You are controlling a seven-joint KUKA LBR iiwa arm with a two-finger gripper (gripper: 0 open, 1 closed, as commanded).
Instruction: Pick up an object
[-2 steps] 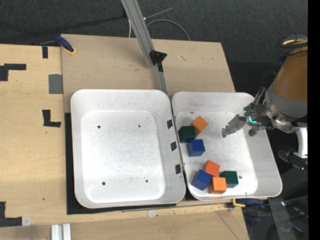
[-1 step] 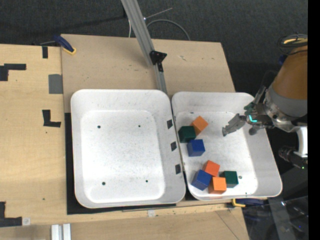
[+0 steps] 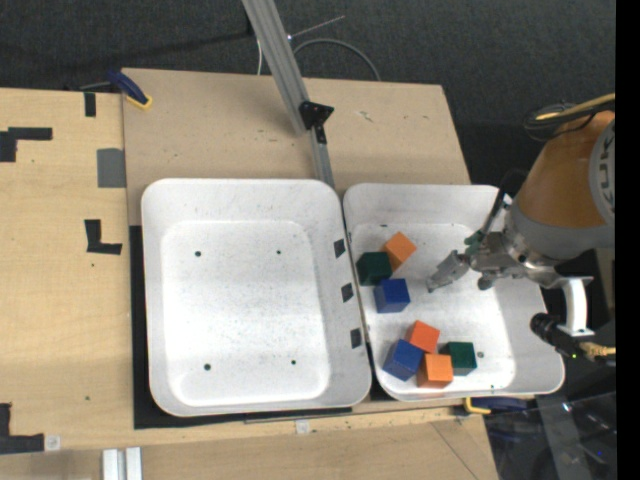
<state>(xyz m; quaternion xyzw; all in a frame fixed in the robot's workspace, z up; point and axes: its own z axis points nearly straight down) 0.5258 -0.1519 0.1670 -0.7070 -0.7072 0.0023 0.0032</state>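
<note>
Gripper (image 3: 440,276): over the right bin (image 3: 520,363), fingers pointing left toward the cubes; nothing between them, and I can't tell how wide they are set.
Arm (image 3: 565,193): comes in from the right, orange band above the wrist.
Nearest target: blue cube (image 3: 392,294), just left of and slightly below the fingertips, not touching.
Other candidates: dark green cube (image 3: 374,266) and orange cube (image 3: 400,249), left and slightly above the tips, close together, may be touching.
Lower cluster: orange cube (image 3: 424,336), blue cube (image 3: 404,359), orange cube (image 3: 436,369), green cube (image 3: 461,356), below the gripper, packed tight.
Left bin (image 3: 160,268): well left of the gripper.
Step, my read: approach, no contact yet.
Doing it well: go for the near blue cube, it stands freest; line the fingers across two flat faces, come straight down, close only once both faces are straddled.
Risk: a slanted approach pushes it into the green one.
</note>
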